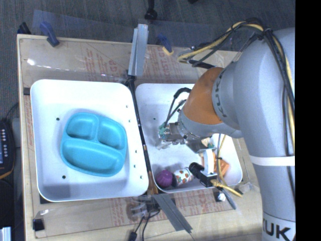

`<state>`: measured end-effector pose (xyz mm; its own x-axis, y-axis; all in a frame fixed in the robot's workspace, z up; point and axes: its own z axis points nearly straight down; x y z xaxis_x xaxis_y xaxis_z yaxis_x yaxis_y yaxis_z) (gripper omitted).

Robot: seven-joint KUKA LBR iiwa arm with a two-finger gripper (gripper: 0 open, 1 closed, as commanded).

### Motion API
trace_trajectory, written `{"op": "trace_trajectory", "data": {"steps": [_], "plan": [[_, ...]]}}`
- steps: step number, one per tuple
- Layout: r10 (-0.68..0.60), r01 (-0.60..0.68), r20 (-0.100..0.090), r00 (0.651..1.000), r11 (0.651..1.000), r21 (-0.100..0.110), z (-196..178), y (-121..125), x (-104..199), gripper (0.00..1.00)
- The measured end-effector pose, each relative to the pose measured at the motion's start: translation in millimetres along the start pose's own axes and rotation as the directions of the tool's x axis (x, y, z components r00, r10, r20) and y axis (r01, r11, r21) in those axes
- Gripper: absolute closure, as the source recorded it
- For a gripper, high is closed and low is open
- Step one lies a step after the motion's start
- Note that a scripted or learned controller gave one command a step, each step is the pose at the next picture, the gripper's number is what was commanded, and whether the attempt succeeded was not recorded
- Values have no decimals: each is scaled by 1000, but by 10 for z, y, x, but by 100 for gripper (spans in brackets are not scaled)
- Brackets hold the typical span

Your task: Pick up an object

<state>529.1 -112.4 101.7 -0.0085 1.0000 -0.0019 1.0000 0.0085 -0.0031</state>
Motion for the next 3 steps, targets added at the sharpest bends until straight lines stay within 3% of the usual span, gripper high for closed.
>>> {"op": "trace_trajectory", "data": {"steps": [1, 2, 3], "plan": [[4, -4, -4, 1000, 1000, 0, 109, -536, -439, 100], [3, -3, -4, 1000, 1000, 0, 109, -536, -436, 0], [-1, 1, -5, 1000, 1000, 3, 14, -536, -431, 100]]}}
